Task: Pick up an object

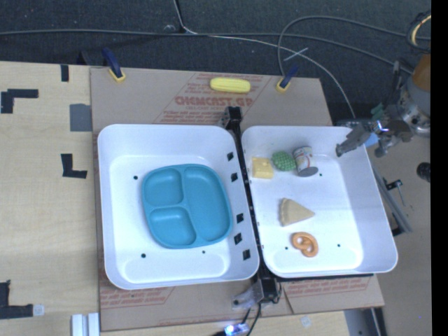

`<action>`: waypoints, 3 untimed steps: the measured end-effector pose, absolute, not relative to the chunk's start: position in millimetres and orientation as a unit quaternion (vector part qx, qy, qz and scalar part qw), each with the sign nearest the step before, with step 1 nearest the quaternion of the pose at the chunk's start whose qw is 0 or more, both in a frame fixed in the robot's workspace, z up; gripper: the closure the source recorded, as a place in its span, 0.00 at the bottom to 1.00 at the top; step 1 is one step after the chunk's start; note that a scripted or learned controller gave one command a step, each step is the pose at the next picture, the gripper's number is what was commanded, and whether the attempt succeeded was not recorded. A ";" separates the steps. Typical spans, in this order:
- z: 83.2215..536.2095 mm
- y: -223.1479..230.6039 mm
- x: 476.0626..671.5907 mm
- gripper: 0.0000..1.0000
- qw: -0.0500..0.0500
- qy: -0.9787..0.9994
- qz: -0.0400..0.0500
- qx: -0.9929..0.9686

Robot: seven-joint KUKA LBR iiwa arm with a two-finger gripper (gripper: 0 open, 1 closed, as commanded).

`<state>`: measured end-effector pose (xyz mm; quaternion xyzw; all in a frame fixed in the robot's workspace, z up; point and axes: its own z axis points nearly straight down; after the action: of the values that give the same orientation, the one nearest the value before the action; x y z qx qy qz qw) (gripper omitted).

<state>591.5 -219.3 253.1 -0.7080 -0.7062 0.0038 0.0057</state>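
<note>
Right bin [350,208], gripper [360,140] at rim.

My arm [420,82] runs off the frame's right edge, upper right, only the wrist end visible. Gripper [350,144] too small and blurred for me to read. Small can [303,160] label illegible. At bottom centre, the clamp hardware [255,296] and blue light are blurry.

Left bin [119,145] holds a blue divided tray [187,206]. Yellow item [229,85] lies on cardboard [140,93] behind the bins — two blue-yellow clamps [114,66] at its rear edge.
</note>
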 end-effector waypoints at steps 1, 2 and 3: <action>261.0 -218.7 594.0 0.00 0.000 -0.708 0.001 -0.707; 217.1 -213.3 596.1 0.00 0.001 -0.708 0.001 -0.707; 167.7 -203.3 596.6 0.00 0.001 -0.708 0.001 -0.706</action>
<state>596.6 -203.3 167.7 -0.7065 -0.7077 0.0015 0.0013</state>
